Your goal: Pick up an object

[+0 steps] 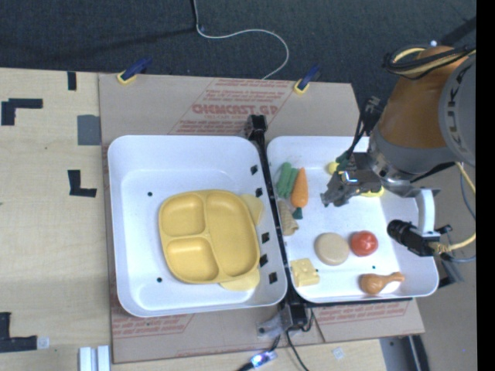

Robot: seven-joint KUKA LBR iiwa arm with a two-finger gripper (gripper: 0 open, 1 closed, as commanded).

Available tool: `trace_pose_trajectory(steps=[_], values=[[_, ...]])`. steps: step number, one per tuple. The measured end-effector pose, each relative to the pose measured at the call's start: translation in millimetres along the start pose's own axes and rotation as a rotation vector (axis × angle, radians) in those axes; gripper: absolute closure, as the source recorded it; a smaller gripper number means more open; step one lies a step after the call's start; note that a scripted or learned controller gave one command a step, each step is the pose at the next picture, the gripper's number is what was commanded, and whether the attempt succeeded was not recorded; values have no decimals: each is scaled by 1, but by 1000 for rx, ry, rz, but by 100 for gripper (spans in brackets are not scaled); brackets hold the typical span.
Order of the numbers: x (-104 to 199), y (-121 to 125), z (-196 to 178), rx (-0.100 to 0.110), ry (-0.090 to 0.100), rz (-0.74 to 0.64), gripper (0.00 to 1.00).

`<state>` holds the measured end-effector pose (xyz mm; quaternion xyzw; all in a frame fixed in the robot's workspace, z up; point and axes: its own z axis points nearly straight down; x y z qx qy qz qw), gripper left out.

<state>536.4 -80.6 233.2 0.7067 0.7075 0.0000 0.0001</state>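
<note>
camera view: pincer (338, 190) over right bin (402, 288), grip state unclear, yellow obj (337, 166) half-hidden behind it

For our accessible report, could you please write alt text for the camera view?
The gripper hangs over the right bin, which bears a carrot, a tomato, a beige disc and a drumstick. The left bin bears a yellow divided plate.

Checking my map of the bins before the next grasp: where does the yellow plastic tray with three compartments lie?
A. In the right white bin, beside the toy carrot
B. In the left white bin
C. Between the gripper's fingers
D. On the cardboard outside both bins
B: the yellow plastic tray with three compartments lies flat in the left white bin, while the small toy foods sit in the right white bin.
</note>
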Motion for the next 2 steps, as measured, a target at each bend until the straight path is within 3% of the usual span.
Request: trace_pose_trajectory(steps=[2], values=[[9,12,6,2,0,-1,100]])
